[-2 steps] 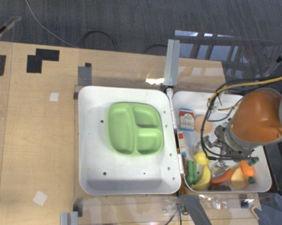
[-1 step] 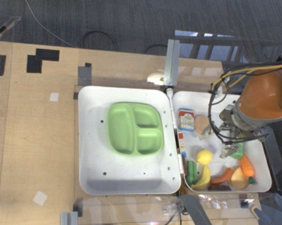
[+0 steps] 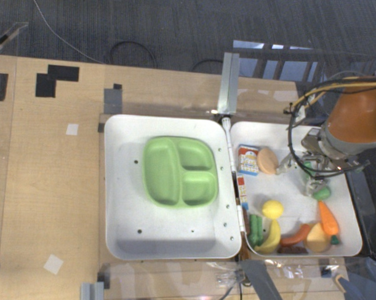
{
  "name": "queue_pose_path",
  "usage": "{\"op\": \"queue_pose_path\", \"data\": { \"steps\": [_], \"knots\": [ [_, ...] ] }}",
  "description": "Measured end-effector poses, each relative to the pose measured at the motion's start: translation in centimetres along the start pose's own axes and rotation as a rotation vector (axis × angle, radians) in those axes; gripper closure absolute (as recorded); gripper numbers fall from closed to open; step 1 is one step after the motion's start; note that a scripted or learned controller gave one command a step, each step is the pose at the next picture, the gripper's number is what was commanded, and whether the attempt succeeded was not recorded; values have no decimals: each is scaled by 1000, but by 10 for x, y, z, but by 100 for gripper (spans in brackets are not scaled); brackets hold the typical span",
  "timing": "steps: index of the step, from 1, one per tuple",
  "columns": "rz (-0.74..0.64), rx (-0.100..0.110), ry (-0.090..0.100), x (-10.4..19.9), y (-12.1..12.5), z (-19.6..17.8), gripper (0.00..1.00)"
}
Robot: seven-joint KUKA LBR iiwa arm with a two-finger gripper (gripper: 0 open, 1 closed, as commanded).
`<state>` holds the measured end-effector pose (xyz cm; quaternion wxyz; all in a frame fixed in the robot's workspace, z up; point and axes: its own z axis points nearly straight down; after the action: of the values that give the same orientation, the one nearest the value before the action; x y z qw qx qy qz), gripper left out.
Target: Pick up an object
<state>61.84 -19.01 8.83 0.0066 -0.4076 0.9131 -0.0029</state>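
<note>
The right bin (image 3: 351,244) holds several toy foods. Along its front lie a yellow lemon (image 3: 272,209), a banana (image 3: 270,236), a green pod (image 3: 255,227), a red sausage-like piece (image 3: 294,235) and a pale yellow fruit (image 3: 317,238). An orange carrot (image 3: 328,219) lies at the right. A small printed carton (image 3: 248,159) and a tan round piece (image 3: 267,160) lie at the back left. My gripper (image 3: 313,180) hangs low over the bin's right side. A small green object (image 3: 322,194) sits directly at its tip; whether it is gripped is unclear.
The left bin (image 3: 117,236) carries a green divided plate (image 3: 179,170) in its middle. A metal post (image 3: 228,86) stands behind the seam between the bins. Cables (image 3: 300,101) loop off the arm's orange band (image 3: 358,118) above the right bin's back edge.
</note>
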Motion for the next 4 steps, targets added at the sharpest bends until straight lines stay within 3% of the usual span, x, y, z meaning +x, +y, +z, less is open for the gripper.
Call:
{"op": "queue_pose_path", "data": {
  "steps": [1,2,3,4],
  "knots": [
    [160,1,0,50,33,-2,0],
    [76,9,-4,65,71,-4,0],
    [71,17,-14,60,68,-16,100],
    [-162,2,1,42,24,-162,100]
  ]
}}
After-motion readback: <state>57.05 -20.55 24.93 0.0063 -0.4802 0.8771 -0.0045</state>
